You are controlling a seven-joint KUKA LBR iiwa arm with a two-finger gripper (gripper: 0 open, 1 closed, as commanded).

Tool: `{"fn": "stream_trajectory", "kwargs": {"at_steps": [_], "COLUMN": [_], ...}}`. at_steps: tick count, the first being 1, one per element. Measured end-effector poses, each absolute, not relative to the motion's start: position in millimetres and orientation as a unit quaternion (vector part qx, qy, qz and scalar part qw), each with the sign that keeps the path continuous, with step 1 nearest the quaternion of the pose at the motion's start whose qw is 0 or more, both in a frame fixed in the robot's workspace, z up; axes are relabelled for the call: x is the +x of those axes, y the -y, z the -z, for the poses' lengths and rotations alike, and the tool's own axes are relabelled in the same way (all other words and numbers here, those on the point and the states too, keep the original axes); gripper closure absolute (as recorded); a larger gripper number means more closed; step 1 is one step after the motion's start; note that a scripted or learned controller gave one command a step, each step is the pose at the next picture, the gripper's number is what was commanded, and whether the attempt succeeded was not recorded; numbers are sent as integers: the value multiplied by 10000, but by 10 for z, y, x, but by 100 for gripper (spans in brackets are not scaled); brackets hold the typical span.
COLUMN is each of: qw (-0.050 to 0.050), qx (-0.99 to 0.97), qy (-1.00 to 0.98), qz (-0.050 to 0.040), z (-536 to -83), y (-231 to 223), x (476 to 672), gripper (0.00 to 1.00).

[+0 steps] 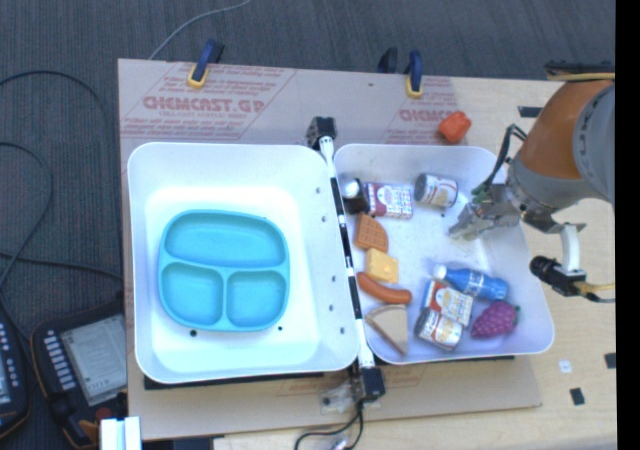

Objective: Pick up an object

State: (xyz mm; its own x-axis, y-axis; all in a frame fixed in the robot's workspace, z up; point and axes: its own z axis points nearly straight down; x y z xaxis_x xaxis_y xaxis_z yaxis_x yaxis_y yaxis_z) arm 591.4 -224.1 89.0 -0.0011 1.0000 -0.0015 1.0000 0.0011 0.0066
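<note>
Small can (436,190), on its side near the right bin's back wall; you see the pincer (470,226) just beside it, its spread hard to tell.

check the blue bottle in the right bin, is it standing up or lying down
Lying down. The blue bottle rests on its side on the right bin's floor, white cap pointing left, beside the purple grapes.

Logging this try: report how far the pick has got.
Done: the arm has reached into the right bin, its end effector low over bare floor near the small jar. In hand: nothing visible. Left: grasp and lift an item, perhaps the jar or blue bottle.
</note>
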Motion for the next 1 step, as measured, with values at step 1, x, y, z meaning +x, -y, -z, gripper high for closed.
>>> {"fn": "stream_trajectory", "kwargs": {"at_steps": [1], "qw": [-84], "qx": [7074], "qy": [-7067], "qz": [101], "z": [-866], "y": [1605], "x": [6494], "gripper": [100]}}
